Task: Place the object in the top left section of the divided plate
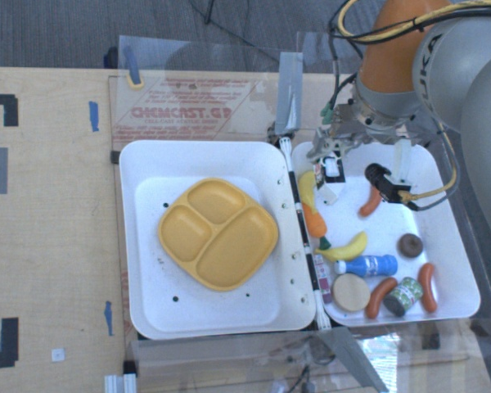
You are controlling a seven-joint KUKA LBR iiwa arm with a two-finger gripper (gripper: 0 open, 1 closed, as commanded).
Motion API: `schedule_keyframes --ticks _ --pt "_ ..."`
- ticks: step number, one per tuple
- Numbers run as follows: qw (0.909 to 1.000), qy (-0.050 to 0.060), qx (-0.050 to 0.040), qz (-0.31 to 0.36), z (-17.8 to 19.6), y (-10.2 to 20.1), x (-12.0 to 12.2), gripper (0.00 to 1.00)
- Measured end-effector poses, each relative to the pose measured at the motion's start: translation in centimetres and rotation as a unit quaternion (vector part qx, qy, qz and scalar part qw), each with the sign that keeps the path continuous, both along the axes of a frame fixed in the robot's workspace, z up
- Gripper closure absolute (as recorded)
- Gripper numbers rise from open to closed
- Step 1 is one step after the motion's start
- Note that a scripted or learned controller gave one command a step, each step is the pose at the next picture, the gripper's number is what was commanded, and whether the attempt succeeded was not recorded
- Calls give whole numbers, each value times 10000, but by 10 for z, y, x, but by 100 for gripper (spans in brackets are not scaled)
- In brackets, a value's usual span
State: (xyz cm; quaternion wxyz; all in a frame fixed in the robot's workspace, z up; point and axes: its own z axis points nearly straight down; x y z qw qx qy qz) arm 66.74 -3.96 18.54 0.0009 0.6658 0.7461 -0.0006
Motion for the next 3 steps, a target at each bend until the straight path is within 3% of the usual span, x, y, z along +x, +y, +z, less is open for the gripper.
schedule_keyframes --ticks 1,2,3 --pt "9952 8 14 980 -1 44 -76 100" --pt "9885 -11 9 1513 10 136 -37 100" --pt "9956 -7 10 932 -9 220 -29 100"
